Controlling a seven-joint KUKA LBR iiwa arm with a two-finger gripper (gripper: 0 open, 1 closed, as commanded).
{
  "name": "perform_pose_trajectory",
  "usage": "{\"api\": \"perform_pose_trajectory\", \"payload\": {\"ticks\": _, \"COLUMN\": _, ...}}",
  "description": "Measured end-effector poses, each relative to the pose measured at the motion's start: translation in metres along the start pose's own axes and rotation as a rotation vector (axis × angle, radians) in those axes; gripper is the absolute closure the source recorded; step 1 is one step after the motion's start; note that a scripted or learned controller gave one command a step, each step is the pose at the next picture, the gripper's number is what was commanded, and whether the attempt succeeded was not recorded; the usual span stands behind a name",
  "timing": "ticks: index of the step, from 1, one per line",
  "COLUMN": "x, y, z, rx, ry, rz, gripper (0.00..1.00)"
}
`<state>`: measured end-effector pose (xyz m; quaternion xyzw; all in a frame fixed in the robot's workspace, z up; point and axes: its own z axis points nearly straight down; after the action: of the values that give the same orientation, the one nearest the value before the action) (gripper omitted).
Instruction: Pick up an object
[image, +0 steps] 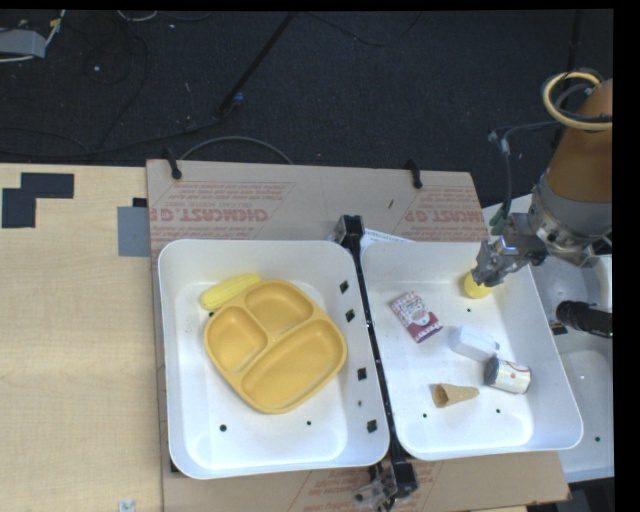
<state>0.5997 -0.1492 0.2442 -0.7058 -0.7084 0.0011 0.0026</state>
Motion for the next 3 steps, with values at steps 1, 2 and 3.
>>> {"api": "perform_pose_trajectory", "payload": {"ticks": 1, "x": 0.046, "y": -0.025, "z": 0.013, "rx": 0.001, "ry": 0.001, "rz": 0.0, "gripper": 1.0}}
{"api": "perform_pose_trajectory", "payload": {"ticks": 2, "x": 0.09, "y": -0.044, "z": 0.006, "rx": -0.001, "ry": 0.001, "rz": 0.0, "gripper": 1.0}}
{"api": "perform_pose_trajectory", "payload": {"ticks": 3, "x": 0.139, "y": -0.058, "z": 0.019, "rx": 0.001, "ry": 0.0, "rz": -0.001, "gripper": 1.0}}
